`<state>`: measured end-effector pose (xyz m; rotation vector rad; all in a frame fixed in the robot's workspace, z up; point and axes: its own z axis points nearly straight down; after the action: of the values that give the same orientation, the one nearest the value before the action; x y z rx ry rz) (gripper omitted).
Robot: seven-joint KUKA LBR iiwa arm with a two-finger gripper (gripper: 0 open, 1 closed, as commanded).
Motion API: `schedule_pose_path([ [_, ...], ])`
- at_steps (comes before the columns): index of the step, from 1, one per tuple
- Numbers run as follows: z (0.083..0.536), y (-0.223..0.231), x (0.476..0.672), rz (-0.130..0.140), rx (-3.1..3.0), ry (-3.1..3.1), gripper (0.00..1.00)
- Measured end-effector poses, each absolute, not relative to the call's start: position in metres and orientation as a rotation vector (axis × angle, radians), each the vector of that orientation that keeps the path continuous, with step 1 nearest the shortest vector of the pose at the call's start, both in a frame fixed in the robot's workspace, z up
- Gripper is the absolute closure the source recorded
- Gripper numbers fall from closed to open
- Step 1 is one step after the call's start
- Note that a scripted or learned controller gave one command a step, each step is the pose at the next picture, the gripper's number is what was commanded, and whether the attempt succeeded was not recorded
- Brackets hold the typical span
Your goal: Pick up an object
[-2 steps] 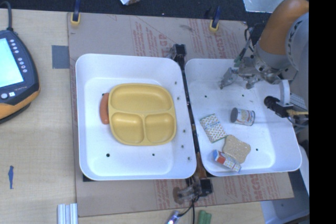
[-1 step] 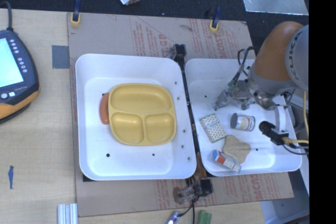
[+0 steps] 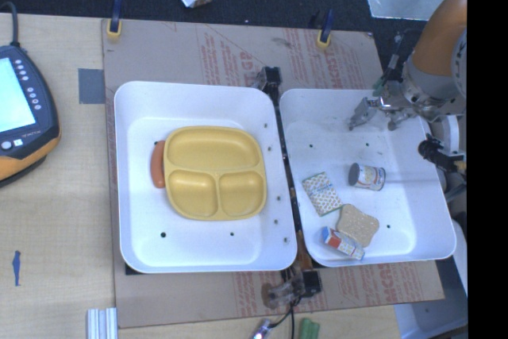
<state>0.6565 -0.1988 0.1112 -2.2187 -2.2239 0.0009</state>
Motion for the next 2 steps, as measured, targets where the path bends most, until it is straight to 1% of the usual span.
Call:
schedule_pose_path([
  [1, 0.091, -0.162, 0.595, 0.006, -2.214, -2.223, 0.0],
  [2, 0.092, -0.212, 0.656, 0.001, -2.216, -2.224, 0.0],
])
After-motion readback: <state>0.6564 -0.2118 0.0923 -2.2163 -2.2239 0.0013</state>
